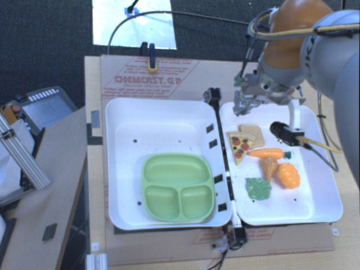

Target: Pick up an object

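Your left bin (121, 122) holds 1 green divided tray (178, 187). Your right bin (320, 207) holds a pizza slice (240, 145), toast (253, 133), carrot (266, 153), orange pepper (288, 175) and green leaf (258, 188). The gripper (243, 106) hangs over that bin's far corner; you cannot tell its state.

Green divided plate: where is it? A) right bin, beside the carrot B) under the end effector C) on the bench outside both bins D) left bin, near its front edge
D: the green divided plate lies in the left bin toward its front edge, while the carrot and the other toy food sit in the right bin.
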You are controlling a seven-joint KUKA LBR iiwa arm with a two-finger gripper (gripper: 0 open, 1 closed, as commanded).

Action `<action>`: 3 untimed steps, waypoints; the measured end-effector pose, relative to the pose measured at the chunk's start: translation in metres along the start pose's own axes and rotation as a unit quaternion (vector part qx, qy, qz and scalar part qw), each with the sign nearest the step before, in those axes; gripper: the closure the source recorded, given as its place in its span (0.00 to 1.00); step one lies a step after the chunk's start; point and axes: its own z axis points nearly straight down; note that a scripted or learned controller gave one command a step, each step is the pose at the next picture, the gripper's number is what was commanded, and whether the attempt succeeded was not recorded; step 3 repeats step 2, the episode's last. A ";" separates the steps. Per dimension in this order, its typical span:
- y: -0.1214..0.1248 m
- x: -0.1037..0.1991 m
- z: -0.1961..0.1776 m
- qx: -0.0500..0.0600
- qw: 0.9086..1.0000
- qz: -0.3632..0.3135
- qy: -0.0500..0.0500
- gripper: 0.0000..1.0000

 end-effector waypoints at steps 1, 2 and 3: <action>0.001 0.043 0.000 -0.001 1.000 0.001 0.000 1.00; -0.004 0.107 -0.001 0.000 1.000 0.000 0.000 1.00; -0.004 0.107 -0.001 0.000 1.000 0.000 0.000 1.00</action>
